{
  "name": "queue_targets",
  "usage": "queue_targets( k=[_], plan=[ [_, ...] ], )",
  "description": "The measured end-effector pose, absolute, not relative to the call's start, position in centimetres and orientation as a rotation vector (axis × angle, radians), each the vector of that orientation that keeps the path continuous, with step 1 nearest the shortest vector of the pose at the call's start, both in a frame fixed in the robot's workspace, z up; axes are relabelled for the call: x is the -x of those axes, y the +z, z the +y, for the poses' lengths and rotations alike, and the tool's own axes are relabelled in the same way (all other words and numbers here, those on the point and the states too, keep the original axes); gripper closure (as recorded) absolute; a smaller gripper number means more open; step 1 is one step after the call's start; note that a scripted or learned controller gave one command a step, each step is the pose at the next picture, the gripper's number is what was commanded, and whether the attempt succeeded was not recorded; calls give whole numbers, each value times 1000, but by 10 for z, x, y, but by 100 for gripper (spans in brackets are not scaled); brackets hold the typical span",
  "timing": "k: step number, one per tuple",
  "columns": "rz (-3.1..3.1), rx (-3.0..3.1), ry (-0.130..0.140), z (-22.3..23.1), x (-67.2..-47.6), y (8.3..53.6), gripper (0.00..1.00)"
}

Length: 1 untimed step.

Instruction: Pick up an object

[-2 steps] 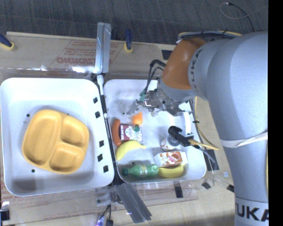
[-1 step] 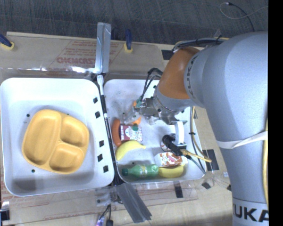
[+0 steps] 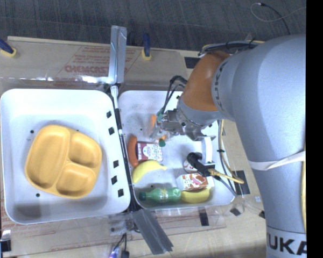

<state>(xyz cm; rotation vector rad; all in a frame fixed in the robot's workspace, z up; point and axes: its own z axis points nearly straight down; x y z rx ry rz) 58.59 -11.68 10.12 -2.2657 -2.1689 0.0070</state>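
Jaws hover low in the right bin (image 3: 226,98), grip state impossible to tell, with the sausage (image 3: 132,150) just below-left, lying lengthwise along the bin's left wall, nearest pick

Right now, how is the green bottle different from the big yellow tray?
The green bottle is small and lies on its side in the right bin, crowded among other things. The yellow tray is much bigger, lies flat in the left bin by itself, and has three compartments. The bottle is green; the tray is yellow. Both rest inside white bins.
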Motion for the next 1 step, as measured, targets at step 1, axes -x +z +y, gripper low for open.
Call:
queue_targets(
  k=[1],
  plan=[
    [-2373, 2057, 1, -64, -616, 259, 100]
  ],
)
